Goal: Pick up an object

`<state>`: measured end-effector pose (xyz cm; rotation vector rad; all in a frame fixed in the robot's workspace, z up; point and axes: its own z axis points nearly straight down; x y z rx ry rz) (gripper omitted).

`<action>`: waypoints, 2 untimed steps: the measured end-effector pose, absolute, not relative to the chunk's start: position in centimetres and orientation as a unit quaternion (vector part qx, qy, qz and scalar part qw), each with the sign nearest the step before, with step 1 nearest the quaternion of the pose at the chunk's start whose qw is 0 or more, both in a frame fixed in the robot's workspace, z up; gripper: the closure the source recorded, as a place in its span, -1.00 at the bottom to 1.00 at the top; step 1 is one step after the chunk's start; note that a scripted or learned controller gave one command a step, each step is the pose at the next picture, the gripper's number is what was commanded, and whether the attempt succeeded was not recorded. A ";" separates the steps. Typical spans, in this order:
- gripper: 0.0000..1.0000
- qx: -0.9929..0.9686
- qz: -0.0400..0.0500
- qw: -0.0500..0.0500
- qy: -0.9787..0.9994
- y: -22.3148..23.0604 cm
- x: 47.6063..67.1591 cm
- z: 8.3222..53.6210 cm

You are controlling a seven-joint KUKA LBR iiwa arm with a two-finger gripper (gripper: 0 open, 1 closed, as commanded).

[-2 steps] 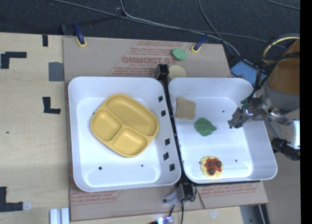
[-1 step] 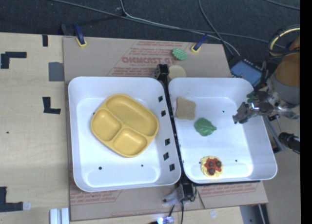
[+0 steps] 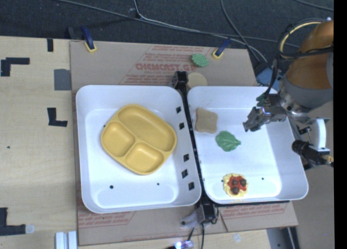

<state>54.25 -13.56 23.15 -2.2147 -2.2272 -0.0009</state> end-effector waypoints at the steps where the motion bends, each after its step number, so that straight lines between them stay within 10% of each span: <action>1: 1.00 -0.705 0.000 0.000 -0.709 -9.5 56.2 23.5; 2: 1.00 -0.705 -0.001 0.000 -0.709 -4.8 58.6 24.1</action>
